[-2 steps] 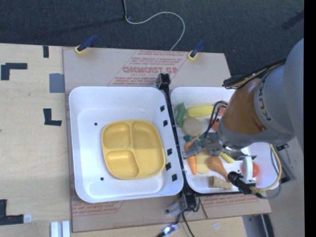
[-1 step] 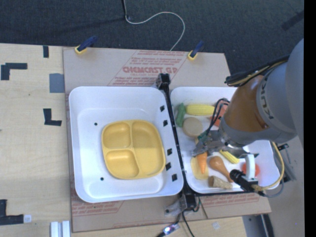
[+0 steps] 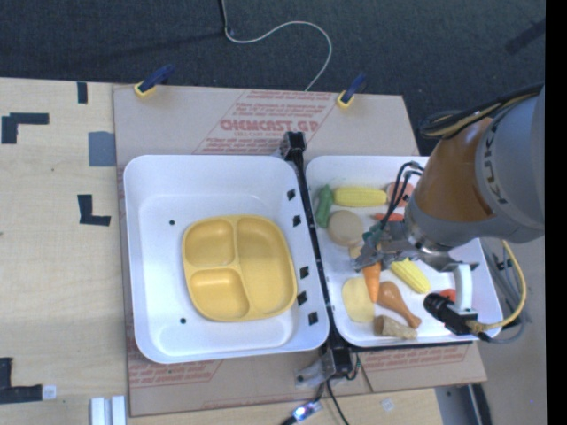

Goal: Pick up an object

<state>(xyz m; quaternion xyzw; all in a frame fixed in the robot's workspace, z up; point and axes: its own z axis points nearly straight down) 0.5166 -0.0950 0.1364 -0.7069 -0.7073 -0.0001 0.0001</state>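
- The grey arm (image 3: 496, 180) with its orange band reaches in from the right, over the right bin (image 3: 461, 333).
- The gripper (image 3: 376, 248) hangs low over the middle of that bin; whether it is released or clenched cannot be told, as dark parts and wires blur together there.
- No object can be seen grasped by it.
- The right bin holds toy food: a corn cob (image 3: 361, 197) near the far wall, a green vegetable (image 3: 323, 205) by the divider, and a round beige piece (image 3: 345, 227) just beside the gripper.
- A carrot (image 3: 372, 279) lies directly under or just in front of the gripper, with a second corn cob (image 3: 410, 275) to its right.
- A pale yellow piece (image 3: 357, 300) and a drumstick (image 3: 396, 303) lie nearer the front wall, with a tan piece (image 3: 392, 328) at the front edge.
- The left bin (image 3: 142, 237) holds a yellow divided plate (image 3: 237, 266), lying flat in its middle.
- Both bins sit on cardboard (image 3: 257, 127) on the desk (image 3: 53, 237).
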